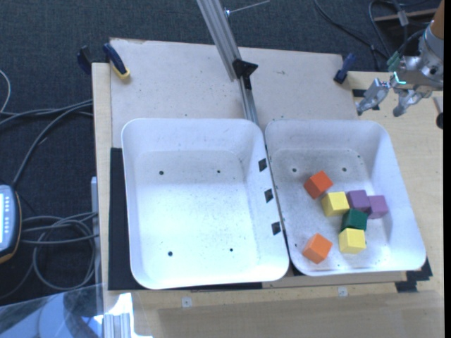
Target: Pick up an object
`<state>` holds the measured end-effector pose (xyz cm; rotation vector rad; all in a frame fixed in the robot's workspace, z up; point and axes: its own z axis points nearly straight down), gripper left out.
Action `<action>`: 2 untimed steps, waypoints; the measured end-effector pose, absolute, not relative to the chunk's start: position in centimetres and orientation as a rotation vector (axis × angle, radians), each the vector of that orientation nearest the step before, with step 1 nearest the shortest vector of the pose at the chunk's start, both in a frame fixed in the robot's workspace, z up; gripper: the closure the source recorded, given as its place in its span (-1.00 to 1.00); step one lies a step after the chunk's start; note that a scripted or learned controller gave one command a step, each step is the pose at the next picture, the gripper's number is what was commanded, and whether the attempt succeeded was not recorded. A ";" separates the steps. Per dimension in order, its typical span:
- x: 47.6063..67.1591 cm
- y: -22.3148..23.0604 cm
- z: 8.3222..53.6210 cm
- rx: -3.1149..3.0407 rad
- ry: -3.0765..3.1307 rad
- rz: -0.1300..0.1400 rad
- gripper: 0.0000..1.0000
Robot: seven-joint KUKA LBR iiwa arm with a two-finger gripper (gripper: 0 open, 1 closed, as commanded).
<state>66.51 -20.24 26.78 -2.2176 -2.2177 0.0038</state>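
Several small blocks lie in the right bin [394, 160]: an orange block [318, 184], a yellow block [335, 203], two purple blocks [359, 199] [378, 205], a green block [354, 220], a second yellow block [351, 240] and a second orange block [317, 248]. My gripper [385, 104] hangs at the upper right, beyond the right bin's far rim and well above the blocks. Its two fingers stand apart with nothing between them.
The left bin [141, 153] sits beside the right one, with black clips along the shared rim. A slanted metal rail [220, 30] crosses the back of the bench. Blue clamps [116, 60] [343, 67] grip the board's far corners. Cables lie on the floor around the bench.
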 end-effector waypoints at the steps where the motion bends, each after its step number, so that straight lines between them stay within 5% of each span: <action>1: 66.6 -20.2 27.1 -2.219 -2.223 0.002 -1.00; 2: 67.6 -19.9 21.8 -2.216 -2.221 0.005 -1.00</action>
